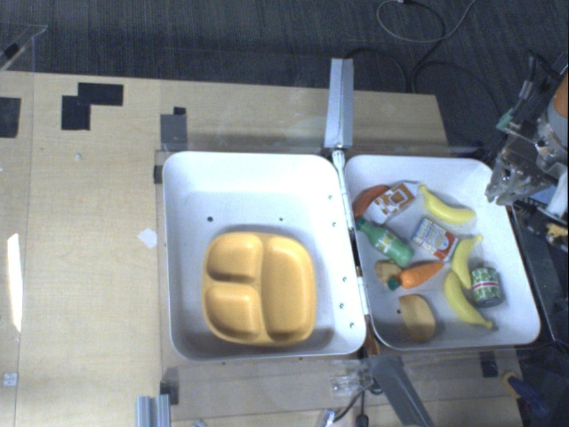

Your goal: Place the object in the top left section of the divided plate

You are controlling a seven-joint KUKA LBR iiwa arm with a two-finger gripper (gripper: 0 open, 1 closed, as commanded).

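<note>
A yellow divided plate [260, 287] lies in the left white bin [187, 194], with one long section on its right and two smaller ones on its left. My gripper [507, 188] hangs over the far right rim of the right bin [524, 327], above and to the right of the objects. The nearest of them is a yellow banana [444, 207]. Nothing shows in the gripper.
The right bin holds several objects: a second banana [466, 258] and a third [462, 302], a carrot [420, 276], a green bottle [384, 241], a juice box [431, 236], a green can [485, 285], a brown roll [418, 316] and a red-and-white packet [388, 201]. A metal post [340, 105] stands between the bins.
</note>
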